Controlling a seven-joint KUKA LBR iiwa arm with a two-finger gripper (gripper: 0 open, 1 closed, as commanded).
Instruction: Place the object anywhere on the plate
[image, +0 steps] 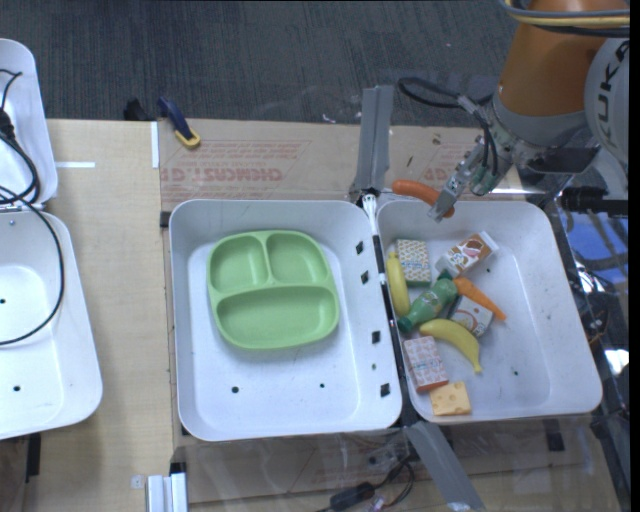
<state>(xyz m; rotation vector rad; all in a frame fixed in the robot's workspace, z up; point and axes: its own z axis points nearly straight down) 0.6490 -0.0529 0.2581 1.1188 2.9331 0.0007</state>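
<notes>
Two white bins side by side. Green plate (272, 290) sits in left bin (190, 330), nothing on it. Gripper (443, 208) hangs over back-left rim of right bin (560, 330), fingers closed on an orange carrot (414, 189) sticking out to the left. Rest of the food is in right bin: banana (453, 340), 2nd carrot (480, 297), green bottle (430, 303), cheese (451, 399), small boxes.

Pincer (443, 205) grips carrot (413, 189) above right bin's (560, 395) rear rim; plate (272, 289) in left bin (200, 400).
</notes>
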